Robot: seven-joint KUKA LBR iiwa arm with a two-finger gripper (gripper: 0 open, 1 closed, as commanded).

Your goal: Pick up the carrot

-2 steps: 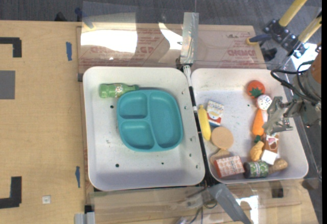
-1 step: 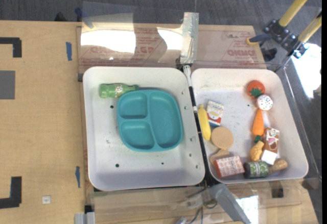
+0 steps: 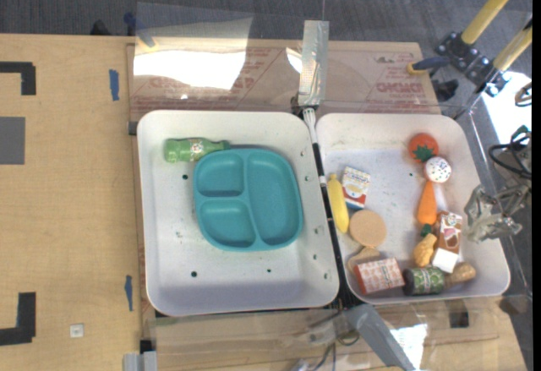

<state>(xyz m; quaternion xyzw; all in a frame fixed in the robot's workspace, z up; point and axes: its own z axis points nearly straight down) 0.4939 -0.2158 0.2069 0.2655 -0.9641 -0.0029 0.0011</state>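
The carrot [image 3: 428,204] is a short orange piece standing nearly upright in the picture, in the right part of the right bin [image 3: 385,126]. Its upper tip touches a white speckled ball [image 3: 438,169]. Its lower end meets a small brown and white bottle [image 3: 449,231] and a yellow piece [image 3: 424,250].
An orange tomato [image 3: 423,145], a yellow banana [image 3: 338,203], a small carton [image 3: 356,183], a tan disc [image 3: 368,228], a red can [image 3: 378,275] and a dark green bottle [image 3: 428,280] share the right bin. The left bin [image 3: 161,259] holds a teal divided plate [image 3: 248,196] and a green bottle [image 3: 193,149].
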